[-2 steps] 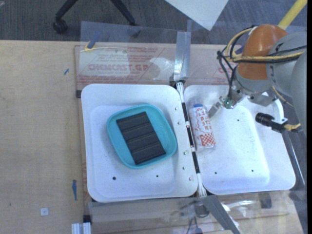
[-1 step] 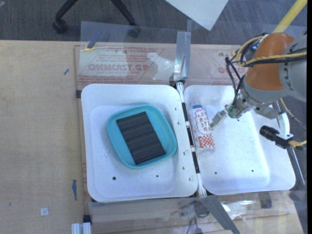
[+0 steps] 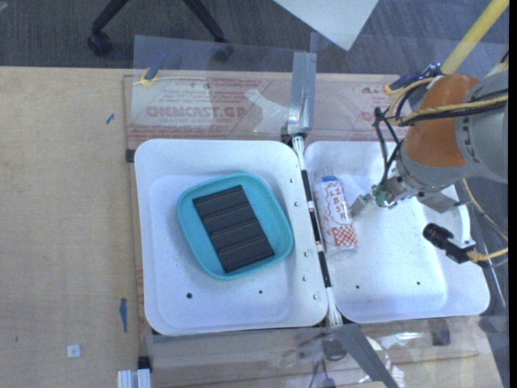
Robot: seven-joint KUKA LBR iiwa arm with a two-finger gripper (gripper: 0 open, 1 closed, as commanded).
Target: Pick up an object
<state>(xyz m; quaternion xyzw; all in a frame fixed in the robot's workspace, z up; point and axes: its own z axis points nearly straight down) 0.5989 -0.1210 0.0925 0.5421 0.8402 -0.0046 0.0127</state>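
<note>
**Arm over the right bin, packet lying near the divider**

The gripper (image 3: pixel 365 201) is small and partly masked by the arm (image 3: pixel 452 136) above it, so whether it is released or clenched cannot be told. The arm's upper part runs out of the picture at the right edge, and cables cross its orange band. A small black part beside the arm, toward the right bin's outer wall, is too dim to identify.

The packet (image 3: pixel 337 213) lies flat in the right bin (image 3: pixel 404 289), close to the wall it shares with the left bin (image 3: pixel 161 297). It is long and narrow, white with red printing, and its nearer end carries a red-and-white checked pattern. The lettering is too fine to read. The gripper tip sits just beside the packet's outer long edge; contact cannot be made out.

In the left bin rests a teal tray (image 3: pixel 194 217) holding a dark ribbed block (image 3: pixel 234 228), set at a slant.
</note>
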